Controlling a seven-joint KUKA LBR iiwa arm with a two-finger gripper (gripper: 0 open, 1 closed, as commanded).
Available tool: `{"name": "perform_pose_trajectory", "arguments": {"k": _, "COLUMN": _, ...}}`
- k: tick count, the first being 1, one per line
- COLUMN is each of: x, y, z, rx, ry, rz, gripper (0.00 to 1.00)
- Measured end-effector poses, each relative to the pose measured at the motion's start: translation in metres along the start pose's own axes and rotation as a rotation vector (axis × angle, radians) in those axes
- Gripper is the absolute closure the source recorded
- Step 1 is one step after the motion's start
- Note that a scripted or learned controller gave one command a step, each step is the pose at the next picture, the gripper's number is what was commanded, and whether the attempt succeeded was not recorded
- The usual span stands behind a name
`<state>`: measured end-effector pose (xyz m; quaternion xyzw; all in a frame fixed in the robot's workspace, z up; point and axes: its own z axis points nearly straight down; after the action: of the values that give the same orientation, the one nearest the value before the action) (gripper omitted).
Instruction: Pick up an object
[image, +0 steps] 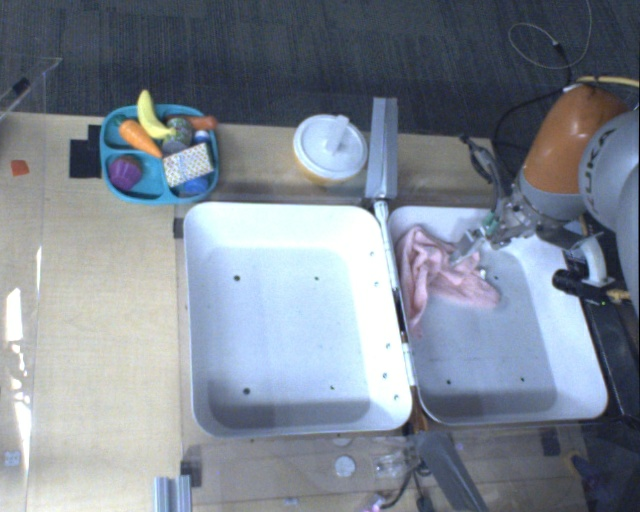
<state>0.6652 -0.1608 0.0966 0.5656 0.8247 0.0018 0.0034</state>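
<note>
A crumpled pink cloth (432, 274) lies in the upper left part of the right white bin (520, 395), against the divider between the bins. My gripper (472, 252) reaches in from the right on the grey arm with the orange band (565, 140). It is low over the cloth's right edge, and whether it touches the fabric is unclear.
The left white bin (290, 310) lies beside the right one. Behind it stand a white lidded cup (330, 148) and a blue tray (160, 152) of toy food. A grey post (382, 150) rises at the divider's far end. Cables trail at the right.
</note>
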Motion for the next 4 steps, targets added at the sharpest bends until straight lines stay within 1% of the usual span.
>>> {"name": "perform_pose_trajectory", "arguments": {"k": 1, "x": 0.002, "y": -0.036, "z": 0.006, "rx": -0.008, "ry": -0.004, "rz": -0.017, "gripper": 0.0}}
{"name": "perform_pose_trajectory", "arguments": {"k": 2, "x": -0.014, "y": -0.038, "z": 0.006, "rx": -0.007, "ry": -0.003, "rz": 0.015, "gripper": 0.0}}
{"name": "perform_pose_trajectory", "arguments": {"k": 3, "x": 0.013, "y": -0.048, "z": 0.005, "rx": -0.009, "ry": -0.007, "rz": -0.096, "gripper": 0.0}}
{"name": "perform_pose_trajectory", "arguments": {"k": 4, "x": 0.068, "y": 0.015, "z": 0.006, "rx": -0.009, "ry": -0.005, "rz": -0.17, "gripper": 0.0}}
